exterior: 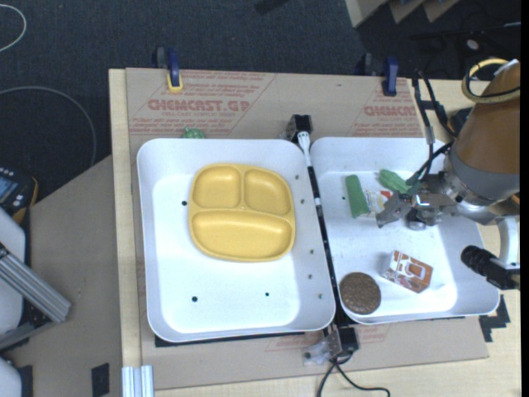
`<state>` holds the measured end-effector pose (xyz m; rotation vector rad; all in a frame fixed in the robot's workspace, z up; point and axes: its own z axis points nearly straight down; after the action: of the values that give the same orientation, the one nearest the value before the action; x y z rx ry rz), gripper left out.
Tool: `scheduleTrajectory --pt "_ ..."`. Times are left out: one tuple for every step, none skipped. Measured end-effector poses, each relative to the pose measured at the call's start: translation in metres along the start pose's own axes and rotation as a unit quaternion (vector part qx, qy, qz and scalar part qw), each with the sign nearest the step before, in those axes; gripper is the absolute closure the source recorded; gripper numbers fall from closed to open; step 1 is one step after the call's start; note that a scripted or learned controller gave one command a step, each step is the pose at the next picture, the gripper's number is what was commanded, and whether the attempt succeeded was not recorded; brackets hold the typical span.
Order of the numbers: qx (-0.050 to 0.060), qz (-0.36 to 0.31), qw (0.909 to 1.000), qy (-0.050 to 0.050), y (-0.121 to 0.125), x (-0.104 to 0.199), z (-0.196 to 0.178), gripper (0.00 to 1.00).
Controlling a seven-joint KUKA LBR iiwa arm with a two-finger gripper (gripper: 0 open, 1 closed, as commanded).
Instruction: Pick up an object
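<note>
Right bin (471, 304): green bar (356, 196) just left of pincer (403, 209).

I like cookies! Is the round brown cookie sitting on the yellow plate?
No, the round brown cookie lies in the right white bin, not on the yellow divided plate.

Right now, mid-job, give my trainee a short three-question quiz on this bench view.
1. True or false: the yellow divided plate lies in the left bin.
2. Which thing sits nearest the right bin's front edge: A) green bar, B) brown round disc, C) red-and-white packet?
3. Fill in: the pincer hovers over the ____ bin.

Key: 1 true; 2 B; 3 right.
</note>
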<state>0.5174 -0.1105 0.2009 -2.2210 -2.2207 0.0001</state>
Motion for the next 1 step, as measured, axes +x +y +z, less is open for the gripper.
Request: scheduleTrajectory --pt "-0.004 -0.002 1.0 0.0 -0.0392 0.0228 -0.0926 0.0"
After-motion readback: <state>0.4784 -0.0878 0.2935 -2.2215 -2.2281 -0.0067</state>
